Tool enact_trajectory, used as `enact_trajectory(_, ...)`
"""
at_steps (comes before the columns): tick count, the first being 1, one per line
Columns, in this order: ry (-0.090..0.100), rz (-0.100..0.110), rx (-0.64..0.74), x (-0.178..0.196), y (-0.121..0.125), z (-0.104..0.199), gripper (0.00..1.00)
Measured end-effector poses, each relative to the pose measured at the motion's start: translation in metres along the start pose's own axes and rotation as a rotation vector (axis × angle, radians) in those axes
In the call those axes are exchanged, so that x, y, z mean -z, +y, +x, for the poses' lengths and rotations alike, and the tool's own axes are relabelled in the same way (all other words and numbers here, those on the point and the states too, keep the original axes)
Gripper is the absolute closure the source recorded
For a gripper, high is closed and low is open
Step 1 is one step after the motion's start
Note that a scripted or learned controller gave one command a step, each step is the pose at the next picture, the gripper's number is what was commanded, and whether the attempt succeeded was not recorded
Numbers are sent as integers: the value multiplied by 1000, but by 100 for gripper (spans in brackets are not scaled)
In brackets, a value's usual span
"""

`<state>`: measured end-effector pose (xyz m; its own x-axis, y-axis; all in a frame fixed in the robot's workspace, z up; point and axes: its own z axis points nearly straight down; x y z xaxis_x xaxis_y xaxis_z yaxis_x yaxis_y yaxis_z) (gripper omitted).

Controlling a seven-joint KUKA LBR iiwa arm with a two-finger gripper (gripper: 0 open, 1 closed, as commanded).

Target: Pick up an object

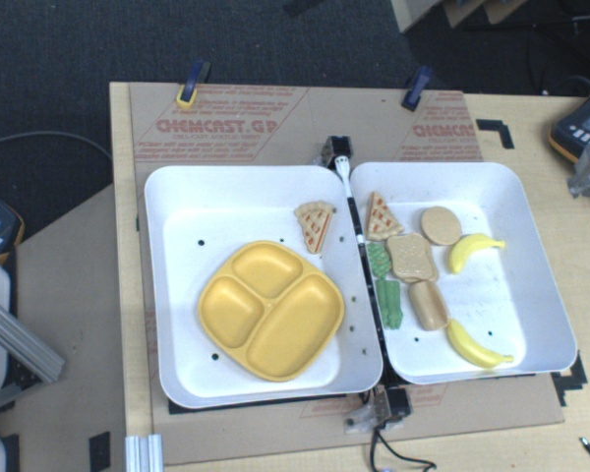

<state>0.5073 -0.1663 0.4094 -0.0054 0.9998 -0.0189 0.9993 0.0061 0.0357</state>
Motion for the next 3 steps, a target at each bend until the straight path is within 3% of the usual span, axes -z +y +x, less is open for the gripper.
enact_trajectory(3,-7,-12,2,32,4,-1,100)
